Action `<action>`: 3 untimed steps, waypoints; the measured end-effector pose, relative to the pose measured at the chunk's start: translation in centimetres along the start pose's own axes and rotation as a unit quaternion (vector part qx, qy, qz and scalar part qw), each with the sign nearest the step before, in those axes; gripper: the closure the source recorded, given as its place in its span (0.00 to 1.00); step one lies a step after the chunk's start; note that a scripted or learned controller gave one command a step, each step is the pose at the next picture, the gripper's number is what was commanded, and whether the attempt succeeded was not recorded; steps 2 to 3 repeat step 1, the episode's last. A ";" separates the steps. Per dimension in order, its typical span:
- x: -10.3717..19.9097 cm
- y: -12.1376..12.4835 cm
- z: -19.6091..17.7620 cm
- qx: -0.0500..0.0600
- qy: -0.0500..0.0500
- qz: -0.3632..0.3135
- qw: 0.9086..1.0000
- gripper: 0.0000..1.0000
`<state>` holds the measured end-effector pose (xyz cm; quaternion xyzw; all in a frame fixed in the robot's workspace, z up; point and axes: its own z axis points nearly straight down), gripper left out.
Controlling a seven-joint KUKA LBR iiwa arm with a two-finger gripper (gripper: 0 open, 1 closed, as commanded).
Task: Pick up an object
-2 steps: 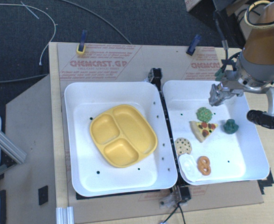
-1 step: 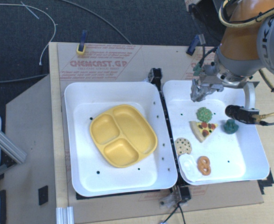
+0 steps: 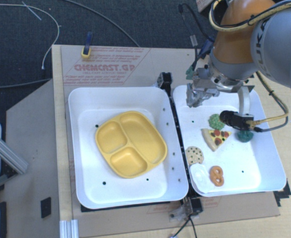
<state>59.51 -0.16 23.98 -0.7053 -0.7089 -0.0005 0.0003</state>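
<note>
My gripper (image 3: 195,102) hangs over the far left corner of the right bin (image 3: 266,170), with nothing visibly held. Just in front of it and to its right lie a green broccoli piece (image 3: 215,121) and a pizza slice (image 3: 213,138). A chocolate-chip cookie (image 3: 194,155) rests by the bin's left wall. A pretzel (image 3: 216,175) sits near the front on a small white dish (image 3: 200,176). A teal lump (image 3: 245,135) lies to the right of the pizza, partly under a black part of the arm (image 3: 234,119).
The left bin (image 3: 81,105) holds a yellow divided plate (image 3: 130,143). A black clamp (image 3: 165,79) stands at the far end of the wall between the bins. Yellow and black cables (image 3: 269,120) trail from the arm over the right bin.
</note>
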 end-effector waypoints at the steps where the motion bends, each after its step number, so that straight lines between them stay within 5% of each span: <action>1: 6.0 1.0 1.3 0.000 0.000 -0.001 1.000 1.00; 3: 6.0 1.0 1.3 0.000 0.000 -0.001 1.000 1.00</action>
